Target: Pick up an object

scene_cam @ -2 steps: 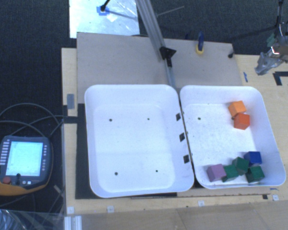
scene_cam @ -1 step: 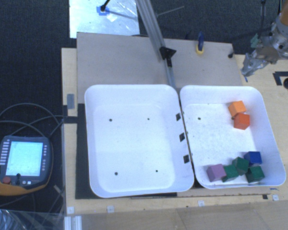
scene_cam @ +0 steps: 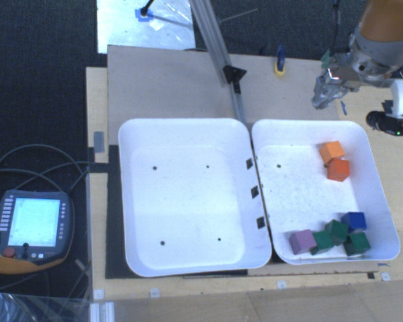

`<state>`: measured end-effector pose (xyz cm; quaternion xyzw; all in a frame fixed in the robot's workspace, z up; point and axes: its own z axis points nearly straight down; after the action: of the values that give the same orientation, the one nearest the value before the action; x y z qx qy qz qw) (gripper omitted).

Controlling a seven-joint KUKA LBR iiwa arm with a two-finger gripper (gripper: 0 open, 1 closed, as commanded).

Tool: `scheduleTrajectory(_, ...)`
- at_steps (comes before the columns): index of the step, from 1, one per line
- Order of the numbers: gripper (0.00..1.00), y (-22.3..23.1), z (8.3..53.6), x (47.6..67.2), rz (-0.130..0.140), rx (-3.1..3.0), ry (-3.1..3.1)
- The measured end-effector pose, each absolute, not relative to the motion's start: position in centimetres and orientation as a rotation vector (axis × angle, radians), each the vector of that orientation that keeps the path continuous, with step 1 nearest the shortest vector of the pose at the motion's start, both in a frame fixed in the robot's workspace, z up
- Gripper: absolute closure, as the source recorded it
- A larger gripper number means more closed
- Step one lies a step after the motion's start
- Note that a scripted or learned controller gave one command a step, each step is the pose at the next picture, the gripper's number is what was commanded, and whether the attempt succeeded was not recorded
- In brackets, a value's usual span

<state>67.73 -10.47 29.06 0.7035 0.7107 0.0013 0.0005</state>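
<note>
The step in hand looks like the approach: the arm must still pick a target in the right-hand shallow white plastic bin (scene_cam: 379, 180) and come down on it. Nearest the front edge of the bench (scene_cam: 188, 79), in that bin's front right corner, sits a tight cluster: a mauve cube (scene_cam: 300, 241), touching it a dark green block (scene_cam: 322, 241), another dark green block (scene_cam: 337, 229) just behind, a third green block (scene_cam: 356, 244) hard by the bin wall, and a blue cube (scene_cam: 354, 220) against it. These press on one another and on the wall, so a descent there would likely jam or nudge neighbours; I would judge them poor first choices. Further back, near the bin's far right part, two orange cubes (scene_cam: 338, 170) (scene_cam: 331, 151) lie touching each other but well apart from the cluster and off the walls. The farther orange cube seems the best bet: come straight down, span its free faces rather than the side shared with its neighbour, and seat low before lifting.

The left-hand shallow white plastic bin (scene_cam: 131, 180) shows bare floor with a few dark dots.

Farthest off, the grey metal pincer (scene_cam: 327, 92) hangs above the bench's far right corner, beyond the right bin's back rim, nothing visibly in it; whether it is released or clenched I cannot tell.
</note>
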Motion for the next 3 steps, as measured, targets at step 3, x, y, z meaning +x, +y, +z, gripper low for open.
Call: scheduleTrajectory(3, 1.00, 4.8, 27.0, 65.0, 0.002, 2.211, 2.234)
